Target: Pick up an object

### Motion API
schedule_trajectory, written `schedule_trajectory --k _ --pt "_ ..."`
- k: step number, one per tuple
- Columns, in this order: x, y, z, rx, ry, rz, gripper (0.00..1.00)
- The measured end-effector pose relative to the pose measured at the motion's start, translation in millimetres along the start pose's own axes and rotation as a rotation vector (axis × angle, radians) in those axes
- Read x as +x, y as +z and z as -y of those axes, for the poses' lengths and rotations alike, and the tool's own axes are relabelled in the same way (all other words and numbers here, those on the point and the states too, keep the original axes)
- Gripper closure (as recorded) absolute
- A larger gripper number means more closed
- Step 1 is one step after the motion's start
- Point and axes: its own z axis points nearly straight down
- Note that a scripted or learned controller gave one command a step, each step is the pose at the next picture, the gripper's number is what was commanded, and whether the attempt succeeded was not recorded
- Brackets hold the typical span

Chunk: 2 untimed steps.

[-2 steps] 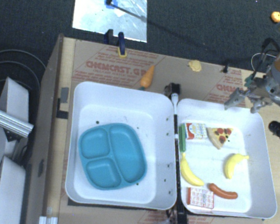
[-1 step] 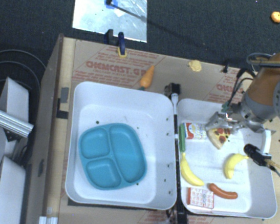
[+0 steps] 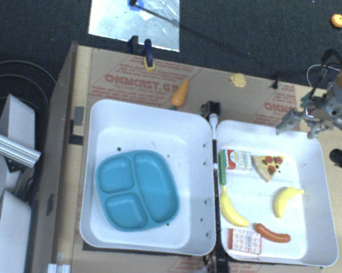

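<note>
My gripper (image 3: 301,126) hangs over the far right corner of the right bin (image 3: 323,211), open, with nothing between its fingers (image 3: 286,123). Below it in that bin lie a pizza slice (image 3: 268,166), a small carton with a red and white label (image 3: 238,160) and a green stick (image 3: 222,166) along the left wall. Further forward lie two bananas, one at the right (image 3: 286,200) and one at the left (image 3: 233,209), a red sausage (image 3: 272,234) and a red and white packet (image 3: 244,242).
The left bin (image 3: 106,124) holds a blue divided tray (image 3: 136,188). A carrot (image 3: 179,93) and a pale yellow bit (image 3: 238,80) lie on the cardboard behind the bins. Blue clamps (image 3: 140,46) stand at the bench's far edge.
</note>
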Motion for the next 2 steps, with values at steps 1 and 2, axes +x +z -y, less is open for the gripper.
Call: schedule_trajectory --k 1,2 --pt "37.0 76.0 44.9 0.019 0.0 -0.007 0.0" --pt "19.3 96.9 103.0 0.018 0.005 -0.005 0.0"
